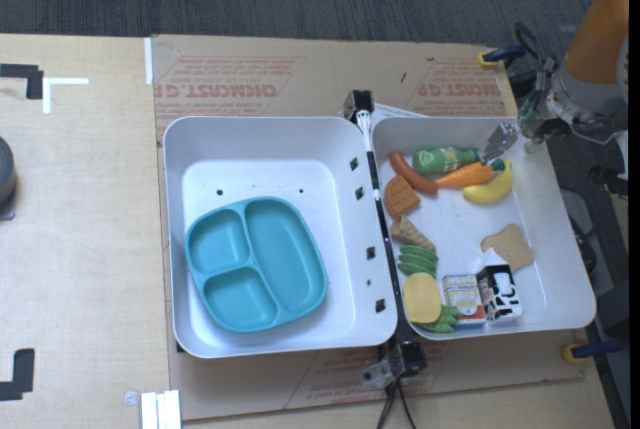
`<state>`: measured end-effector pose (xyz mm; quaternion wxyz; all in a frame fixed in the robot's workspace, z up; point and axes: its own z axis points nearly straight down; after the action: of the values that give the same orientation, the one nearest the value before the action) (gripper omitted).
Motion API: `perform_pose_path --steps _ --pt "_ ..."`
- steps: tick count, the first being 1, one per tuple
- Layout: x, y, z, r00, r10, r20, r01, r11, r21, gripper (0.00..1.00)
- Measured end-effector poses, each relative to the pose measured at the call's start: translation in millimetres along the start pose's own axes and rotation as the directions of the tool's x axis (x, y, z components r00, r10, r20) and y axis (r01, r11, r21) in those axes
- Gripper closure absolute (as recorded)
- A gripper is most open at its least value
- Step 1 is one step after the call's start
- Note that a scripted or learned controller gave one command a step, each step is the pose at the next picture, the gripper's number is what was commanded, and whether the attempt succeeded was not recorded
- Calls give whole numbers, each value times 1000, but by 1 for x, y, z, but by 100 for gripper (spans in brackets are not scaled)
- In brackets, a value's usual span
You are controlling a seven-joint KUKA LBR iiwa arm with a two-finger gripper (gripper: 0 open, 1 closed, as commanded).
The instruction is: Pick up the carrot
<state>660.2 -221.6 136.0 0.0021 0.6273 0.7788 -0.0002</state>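
Camera view: gripper (497,145) at right bin's (560,247) far edge, touching carrot (463,177) tip, finger state can't tell.

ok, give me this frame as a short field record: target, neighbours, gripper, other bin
target: orange toy carrot, lying in right white bin
neighbours: yellow banana touching its near side, green bottle behind, red sausage to the left
gripper: metal two-finger gripper at carrot's right tip
other bin: left white bin holds teal divided plate
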Motion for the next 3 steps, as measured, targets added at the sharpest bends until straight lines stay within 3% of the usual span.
perform_pose_path --steps 1,2,3 --pt "52 -19 42 999 42 2 -42 999 -2 0" --pt "52 -19 33 999 40 4 -40 999 -1 100" --pt "52 -19 33 999 40 4 -40 999 -1 0"
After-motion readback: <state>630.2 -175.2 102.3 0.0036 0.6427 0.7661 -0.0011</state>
